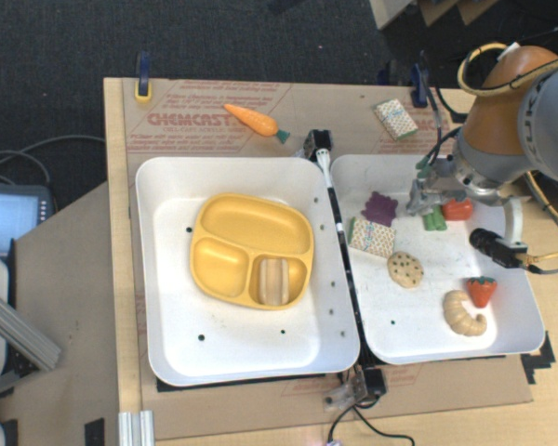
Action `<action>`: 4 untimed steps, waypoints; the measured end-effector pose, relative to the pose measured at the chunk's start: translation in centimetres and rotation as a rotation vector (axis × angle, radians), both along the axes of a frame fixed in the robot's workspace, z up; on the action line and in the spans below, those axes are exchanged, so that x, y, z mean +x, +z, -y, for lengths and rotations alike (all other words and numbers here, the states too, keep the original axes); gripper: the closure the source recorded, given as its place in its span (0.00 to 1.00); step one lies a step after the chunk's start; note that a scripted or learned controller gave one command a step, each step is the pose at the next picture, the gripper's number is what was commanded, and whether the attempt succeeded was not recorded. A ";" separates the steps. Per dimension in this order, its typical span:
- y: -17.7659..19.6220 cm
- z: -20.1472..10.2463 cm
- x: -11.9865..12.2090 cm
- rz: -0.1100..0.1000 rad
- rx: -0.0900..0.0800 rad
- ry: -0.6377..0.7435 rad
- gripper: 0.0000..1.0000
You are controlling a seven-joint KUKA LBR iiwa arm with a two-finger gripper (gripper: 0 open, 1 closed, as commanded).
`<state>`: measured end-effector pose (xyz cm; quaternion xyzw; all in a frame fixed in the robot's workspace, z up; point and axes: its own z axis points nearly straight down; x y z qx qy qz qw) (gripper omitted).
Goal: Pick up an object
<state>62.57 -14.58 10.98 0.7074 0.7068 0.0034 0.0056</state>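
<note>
White right bin [511, 337]; claw [428, 198] near far rim

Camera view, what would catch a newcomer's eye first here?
The yellow plastic divided plate in the middle of the left white bin stands out most. Next, the grey arm's two-finger gripper hangs over the right white bin, near a small green block and a purple toy piece. An orange toy carrot lies on the cardboard behind the bins.
</note>
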 end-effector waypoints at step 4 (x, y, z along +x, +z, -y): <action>-2.3 -4.3 -1.2 -0.006 0.001 0.003 0.00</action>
